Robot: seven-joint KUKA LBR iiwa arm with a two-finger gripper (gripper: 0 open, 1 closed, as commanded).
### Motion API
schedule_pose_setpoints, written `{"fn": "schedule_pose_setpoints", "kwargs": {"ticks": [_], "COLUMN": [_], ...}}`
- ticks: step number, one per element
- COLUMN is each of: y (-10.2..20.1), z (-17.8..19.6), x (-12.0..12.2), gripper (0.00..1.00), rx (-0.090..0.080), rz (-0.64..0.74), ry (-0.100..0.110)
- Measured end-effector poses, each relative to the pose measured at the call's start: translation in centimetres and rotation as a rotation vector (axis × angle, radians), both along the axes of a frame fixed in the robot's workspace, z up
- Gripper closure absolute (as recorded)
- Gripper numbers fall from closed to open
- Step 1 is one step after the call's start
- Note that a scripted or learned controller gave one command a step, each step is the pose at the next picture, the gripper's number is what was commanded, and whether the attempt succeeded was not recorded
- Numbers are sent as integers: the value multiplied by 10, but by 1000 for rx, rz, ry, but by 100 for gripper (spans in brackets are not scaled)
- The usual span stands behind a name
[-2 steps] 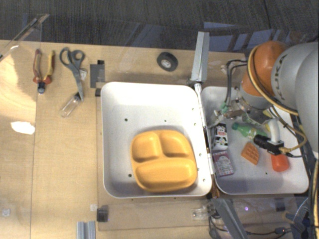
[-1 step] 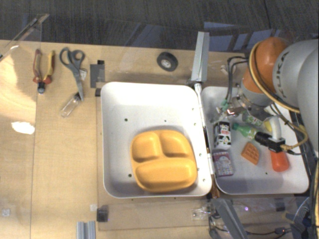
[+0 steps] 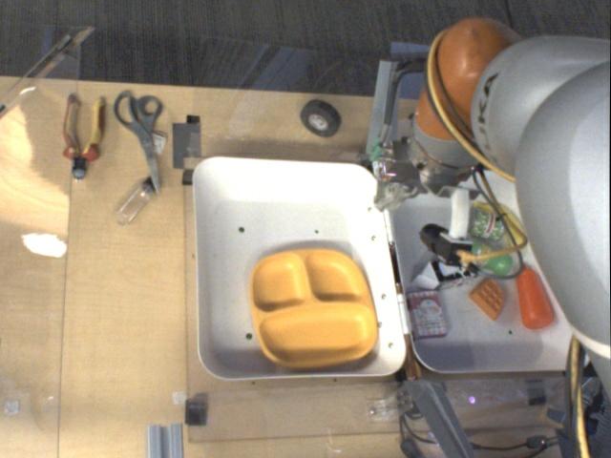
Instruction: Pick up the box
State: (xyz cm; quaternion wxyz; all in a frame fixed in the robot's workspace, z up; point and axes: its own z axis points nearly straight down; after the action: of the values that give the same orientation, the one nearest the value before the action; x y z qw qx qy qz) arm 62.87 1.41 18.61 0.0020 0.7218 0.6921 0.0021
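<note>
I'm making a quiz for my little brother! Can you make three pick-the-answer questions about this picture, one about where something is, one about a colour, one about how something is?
1. Where is the yellow divided tray?
A. left bin
B. right bin
C. bare bench

2. What colour is the carrot?
A. blue
B. orange
C. white

3. How do the scissors lie?
A. standing upright
B. hanging from the arm
C. flat on the bench

Answers: 1 A, it sits inside the left bin. 2 B, it shows orange. 3 C, they lie flat on the bench beside the pliers.

We count two white bins [image 3: 220, 256], one yellow tray [image 3: 313, 306], one pair of scissors [image 3: 143, 127], one pair of pliers [image 3: 81, 134] and one tape roll [image 3: 321, 117].
</note>
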Motion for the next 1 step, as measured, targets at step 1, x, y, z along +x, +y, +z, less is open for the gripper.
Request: {"fn": "schedule_pose_setpoints", "kwargs": {"ticks": [1], "y": [-21], "z": [-1], "x": [-81], "gripper": [100], "rx": [0], "rz": [96], "ry": [0]}}
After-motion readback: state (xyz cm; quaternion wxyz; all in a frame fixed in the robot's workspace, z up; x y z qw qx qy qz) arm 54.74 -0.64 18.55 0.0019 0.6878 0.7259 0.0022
